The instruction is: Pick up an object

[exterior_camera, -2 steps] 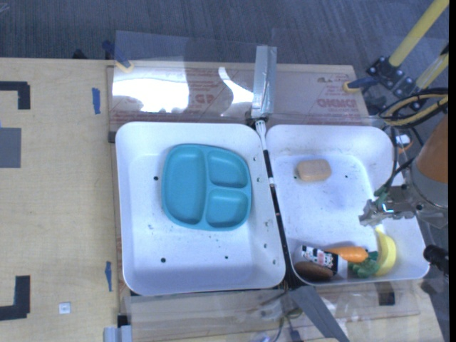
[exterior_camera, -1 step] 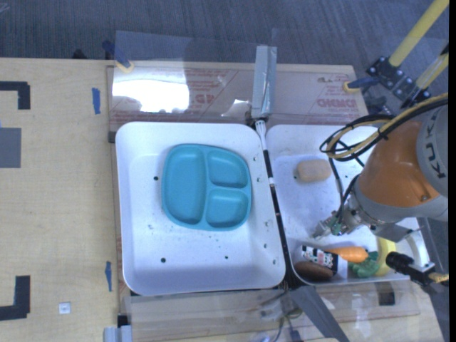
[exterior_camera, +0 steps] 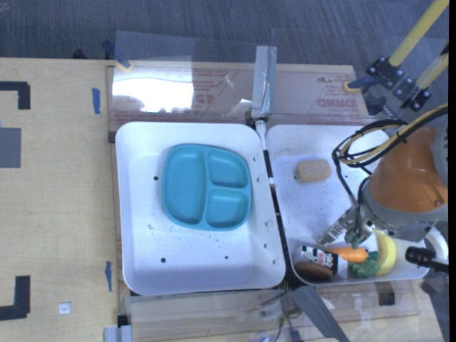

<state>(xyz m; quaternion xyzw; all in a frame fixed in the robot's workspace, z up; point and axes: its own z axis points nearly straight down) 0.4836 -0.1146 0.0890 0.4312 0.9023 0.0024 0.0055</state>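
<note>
Robotics lab: wooden bench (exterior_camera: 50, 191) with tape marks, two white bins (exterior_camera: 135, 212), grey carpet (exterior_camera: 214, 6), cabled arm (exterior_camera: 410, 180).

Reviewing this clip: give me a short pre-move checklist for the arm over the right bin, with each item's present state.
1. Pincer over the right white bin: ok.
2. Small orange carrot toy lies near the fingertips, within reach: ok.
3. Anything gripped already: cannot tell, the wrist hides the tips.
4. Crowding: yellow banana toy and black-and-white packet lie close beside the carrot: not ok.
5. Tan oval bread-like piece sits alone, an easier target: ok.
6. Blue divided plastic tray in the left bin, away from the arm: ok.
</note>
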